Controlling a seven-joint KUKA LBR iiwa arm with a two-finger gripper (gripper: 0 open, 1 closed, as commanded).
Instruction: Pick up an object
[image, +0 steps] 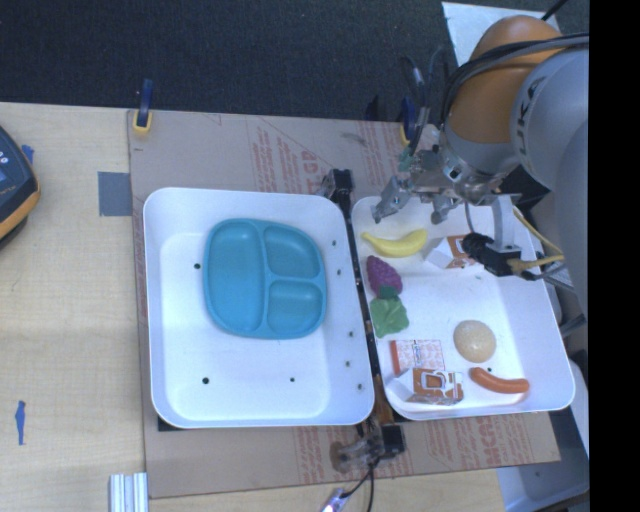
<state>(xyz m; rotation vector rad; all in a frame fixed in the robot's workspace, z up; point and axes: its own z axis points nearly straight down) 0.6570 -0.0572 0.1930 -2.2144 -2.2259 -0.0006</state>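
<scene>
Left bin (170, 390) holds a blue divided plate (265, 277). Right bin (545, 320) holds a curved yellow banana (395, 242) at its far left corner, purple grapes (383, 274), a green item (390, 315), packets and a sausage (498, 381). Gripper (415, 206) hovers just above the banana, fingers spread, gripping nothing. Cardboard (250, 140) covers a wooden bench (60, 330).

A wooden bench (70, 330) carries a sheet of brown cardboard (250, 140). A grey tape patch (113, 192) sits near a yellow-edged device (12, 185); a blue clamp (144, 108) grips the cardboard's corner.
</scene>
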